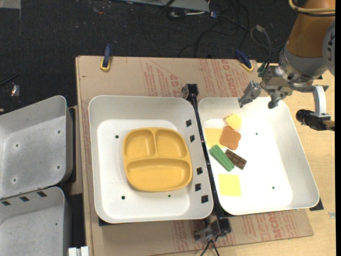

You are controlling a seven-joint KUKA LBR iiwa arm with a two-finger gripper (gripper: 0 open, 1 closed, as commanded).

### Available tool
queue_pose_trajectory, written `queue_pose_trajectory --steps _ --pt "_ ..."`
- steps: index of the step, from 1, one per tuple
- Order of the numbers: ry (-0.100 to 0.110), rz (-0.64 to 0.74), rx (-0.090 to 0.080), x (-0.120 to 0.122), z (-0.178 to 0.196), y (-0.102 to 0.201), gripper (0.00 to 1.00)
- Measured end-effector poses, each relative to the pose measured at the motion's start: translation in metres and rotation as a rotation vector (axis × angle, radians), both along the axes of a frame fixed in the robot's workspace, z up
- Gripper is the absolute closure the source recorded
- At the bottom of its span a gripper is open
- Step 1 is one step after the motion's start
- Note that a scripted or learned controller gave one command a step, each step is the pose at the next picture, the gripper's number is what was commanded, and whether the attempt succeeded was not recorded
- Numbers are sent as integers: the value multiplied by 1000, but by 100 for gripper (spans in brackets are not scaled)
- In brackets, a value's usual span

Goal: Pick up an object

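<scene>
Camera view: one fixed look down on the bench, arm (311, 31) entering from the right.
Bins: two white bins side by side, left bin (101, 143) and right bin (277, 159).
Plates: one yellow divided plate (157, 159) in the left bin, three compartments.
Pieces in the right bin: six, clustered near its left wall.
Yellow pieces: three, a round piece (233, 122), a pale square (212, 137) and a bright square (229, 185).
Other pieces: one orange block (230, 138), one green bar (220, 158), one brown bar (236, 159) touching the green bar.
Claw (262, 97): spread wide, holding nothing, above the right bin's far edge, apart from the pieces.
</scene>
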State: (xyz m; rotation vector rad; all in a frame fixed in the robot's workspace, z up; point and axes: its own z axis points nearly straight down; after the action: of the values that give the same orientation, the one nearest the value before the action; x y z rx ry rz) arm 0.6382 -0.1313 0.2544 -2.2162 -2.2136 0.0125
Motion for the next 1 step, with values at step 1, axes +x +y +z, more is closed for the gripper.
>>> queue_pose_trajectory --steps 1 --pt "-12 2 -2 2 7 0 0"
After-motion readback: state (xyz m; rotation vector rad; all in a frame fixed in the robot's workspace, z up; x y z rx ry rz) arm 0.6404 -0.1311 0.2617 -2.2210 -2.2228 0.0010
